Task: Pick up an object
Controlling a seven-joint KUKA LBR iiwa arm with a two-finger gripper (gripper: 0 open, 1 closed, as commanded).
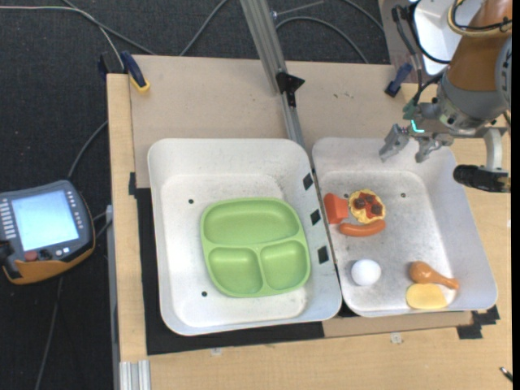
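Tool (410,146) seemingly open, holding nothing, above bin (467,218).

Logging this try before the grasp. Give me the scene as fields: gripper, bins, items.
gripper: open, holding nothing, over far edge of right bin
left bin: green tray, three compartments
right bin items: pizza, sausage, red piece, white ball, drumstick, yellow piece

Green divided plate (256,245) in left white bin (175,177), handheld screen pendant (42,230) left of bench, cables on floor
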